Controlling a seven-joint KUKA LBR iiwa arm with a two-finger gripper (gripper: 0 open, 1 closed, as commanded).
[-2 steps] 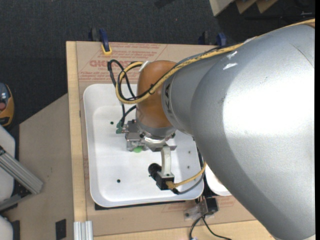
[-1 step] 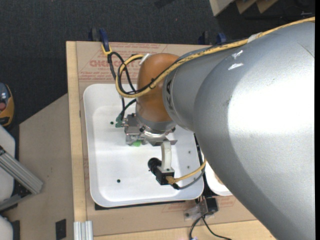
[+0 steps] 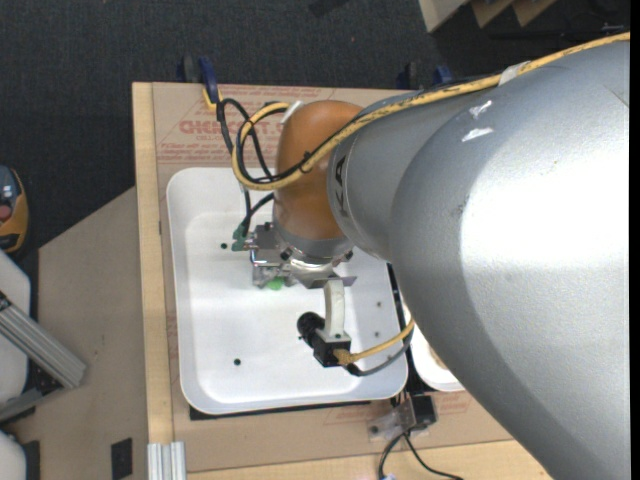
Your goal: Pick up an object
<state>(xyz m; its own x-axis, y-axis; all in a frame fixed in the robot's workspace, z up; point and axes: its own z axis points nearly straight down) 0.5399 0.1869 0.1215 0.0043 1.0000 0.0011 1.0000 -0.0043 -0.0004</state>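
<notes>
The grey arm reaches in from the right, and its orange band (image 3: 312,168) sits over the left white bin (image 3: 205,298). Below the band, the gripper (image 3: 268,268) points down into the middle of that bin. A small green object (image 3: 270,283) peeks out right under the gripper's body, and a bit of green (image 3: 240,233) shows at its left side. The wrist hides the fingertips, so I cannot see whether anything sits between them.
A black and white cable fitting (image 3: 325,333) hangs off the wrist over the bin's lower right. Yellow and black cables (image 3: 245,143) loop over the bin's far edge. The right bin (image 3: 432,366) is mostly hidden by the arm. Brown cardboard (image 3: 150,268) borders the bins.
</notes>
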